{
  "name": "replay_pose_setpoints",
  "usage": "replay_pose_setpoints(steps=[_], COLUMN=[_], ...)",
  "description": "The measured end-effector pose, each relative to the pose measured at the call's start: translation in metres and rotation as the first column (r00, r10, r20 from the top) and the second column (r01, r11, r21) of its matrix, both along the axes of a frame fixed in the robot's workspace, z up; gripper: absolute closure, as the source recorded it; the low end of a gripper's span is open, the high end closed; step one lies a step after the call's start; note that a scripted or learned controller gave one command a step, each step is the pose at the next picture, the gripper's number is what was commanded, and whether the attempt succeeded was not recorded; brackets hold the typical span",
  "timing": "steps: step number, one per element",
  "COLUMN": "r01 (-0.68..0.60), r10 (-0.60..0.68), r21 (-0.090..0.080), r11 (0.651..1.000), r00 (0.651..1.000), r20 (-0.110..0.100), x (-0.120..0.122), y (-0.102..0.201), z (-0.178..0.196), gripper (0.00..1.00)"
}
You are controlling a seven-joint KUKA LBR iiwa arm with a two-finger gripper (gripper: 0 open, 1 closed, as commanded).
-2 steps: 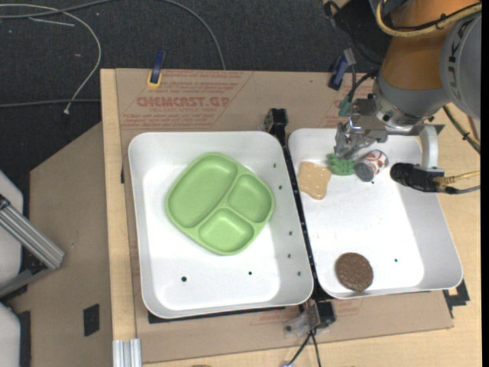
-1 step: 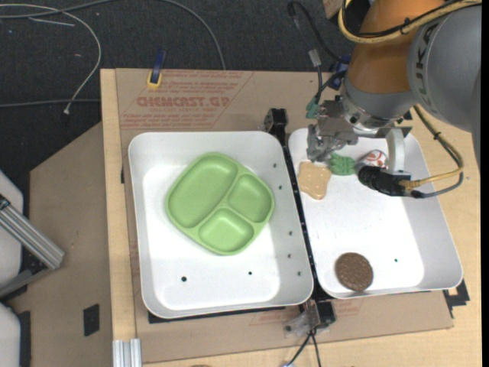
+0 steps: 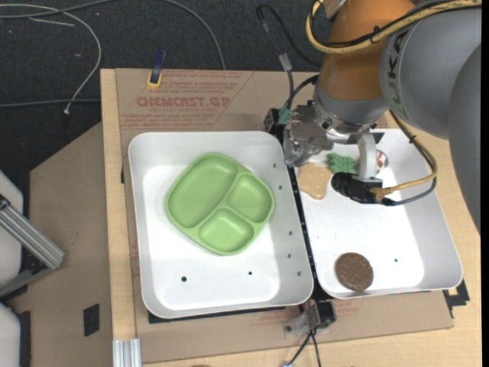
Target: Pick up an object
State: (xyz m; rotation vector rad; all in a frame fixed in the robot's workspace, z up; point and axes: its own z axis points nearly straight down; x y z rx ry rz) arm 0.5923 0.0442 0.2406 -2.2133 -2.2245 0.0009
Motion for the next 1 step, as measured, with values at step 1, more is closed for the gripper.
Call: replay_pose_setpoints(steps=[1], r01=[0.0], r10=[0.0], r21=[0.0], r11=[1.0], r00=[1.0], r20=[-0.002], x=[-0.0179], y=[0.0473], z=[-0.0181], gripper=[1.0])
